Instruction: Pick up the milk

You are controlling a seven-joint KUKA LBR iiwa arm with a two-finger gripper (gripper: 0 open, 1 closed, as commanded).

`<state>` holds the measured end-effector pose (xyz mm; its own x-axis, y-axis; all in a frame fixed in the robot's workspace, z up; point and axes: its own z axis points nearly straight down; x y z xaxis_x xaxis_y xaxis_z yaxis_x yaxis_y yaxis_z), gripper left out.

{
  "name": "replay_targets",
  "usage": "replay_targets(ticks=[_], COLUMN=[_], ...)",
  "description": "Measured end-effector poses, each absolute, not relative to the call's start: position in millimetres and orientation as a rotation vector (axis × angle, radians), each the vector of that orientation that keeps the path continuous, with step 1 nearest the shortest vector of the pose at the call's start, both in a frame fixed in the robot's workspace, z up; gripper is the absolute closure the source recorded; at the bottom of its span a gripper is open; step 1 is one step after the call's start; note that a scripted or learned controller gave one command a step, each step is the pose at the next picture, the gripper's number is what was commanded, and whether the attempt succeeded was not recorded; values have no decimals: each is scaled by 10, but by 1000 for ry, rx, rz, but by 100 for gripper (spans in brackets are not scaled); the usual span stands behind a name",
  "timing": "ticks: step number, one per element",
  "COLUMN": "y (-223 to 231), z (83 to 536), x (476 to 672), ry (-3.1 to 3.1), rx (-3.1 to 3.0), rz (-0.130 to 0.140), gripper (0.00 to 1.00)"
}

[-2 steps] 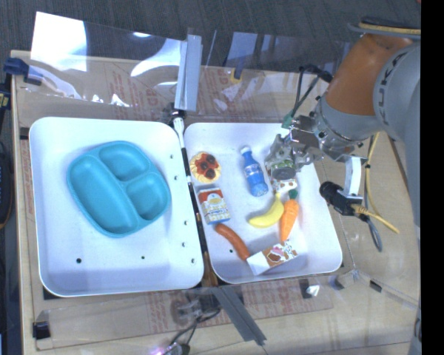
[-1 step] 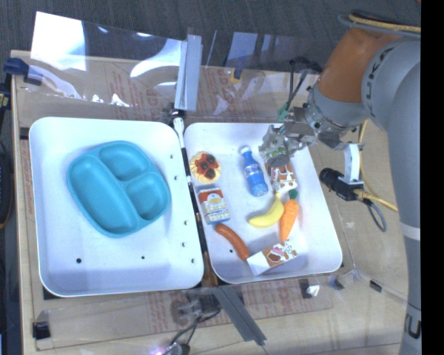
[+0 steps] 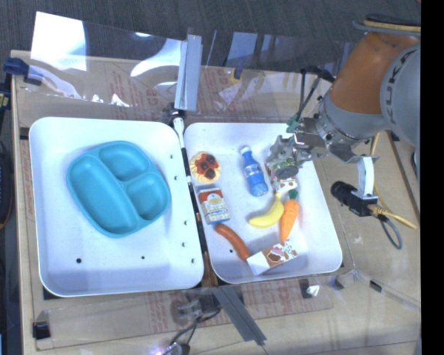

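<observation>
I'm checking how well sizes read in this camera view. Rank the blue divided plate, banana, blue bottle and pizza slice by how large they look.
1. blue divided plate, by far the largest.
2. banana and blue bottle: similar in length, too close to rank.
3. pizza slice, a little smaller than either.

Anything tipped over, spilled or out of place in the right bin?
No spill or damage. The milk carton lies on its side at the right bin's near edge, tilted. The end effector is at the far side, above the carrot.

Milk carton (image 3: 213, 204) left of banana (image 3: 266, 215), behind sausage (image 3: 231, 241).
</observation>
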<state>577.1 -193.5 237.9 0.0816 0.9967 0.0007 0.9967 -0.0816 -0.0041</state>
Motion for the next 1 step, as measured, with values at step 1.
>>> replay_targets(ticks=[1], y=[-1512], z=[1027], x=[5395], ry=[-2114], rx=[-2321], rz=[1], gripper=[100])
